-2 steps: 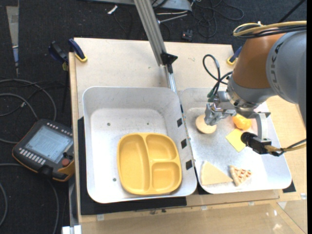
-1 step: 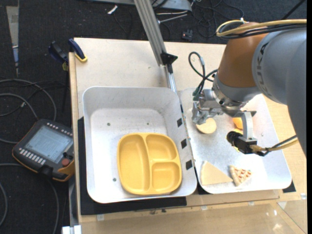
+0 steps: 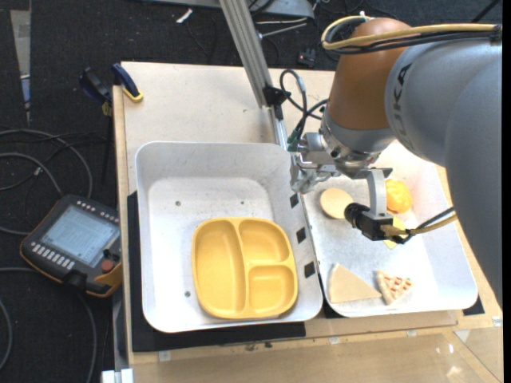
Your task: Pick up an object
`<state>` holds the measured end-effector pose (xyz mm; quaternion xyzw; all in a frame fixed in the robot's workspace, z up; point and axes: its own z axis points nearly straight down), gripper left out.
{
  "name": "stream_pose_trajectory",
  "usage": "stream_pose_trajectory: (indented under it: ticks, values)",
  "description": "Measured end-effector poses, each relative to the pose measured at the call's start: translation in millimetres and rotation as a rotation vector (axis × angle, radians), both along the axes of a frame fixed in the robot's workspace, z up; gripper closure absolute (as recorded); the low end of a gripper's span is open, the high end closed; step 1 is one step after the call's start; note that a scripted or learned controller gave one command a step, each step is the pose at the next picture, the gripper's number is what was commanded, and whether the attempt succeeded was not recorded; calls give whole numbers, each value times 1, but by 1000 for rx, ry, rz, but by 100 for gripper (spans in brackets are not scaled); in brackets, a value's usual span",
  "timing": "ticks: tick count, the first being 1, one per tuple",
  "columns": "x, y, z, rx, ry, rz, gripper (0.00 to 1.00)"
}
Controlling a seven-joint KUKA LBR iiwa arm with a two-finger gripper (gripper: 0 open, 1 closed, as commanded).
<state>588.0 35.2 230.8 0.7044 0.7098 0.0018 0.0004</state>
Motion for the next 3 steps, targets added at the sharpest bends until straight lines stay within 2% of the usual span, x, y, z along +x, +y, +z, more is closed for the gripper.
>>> stream_pose_trajectory:
  ticks: [1,2,3]
  values:
    - [-3,59,8,1,3,1,100]
    - [4,64,-6,-3,5,-4,100]
    - [4,64,-5,-3,4,-5,0]
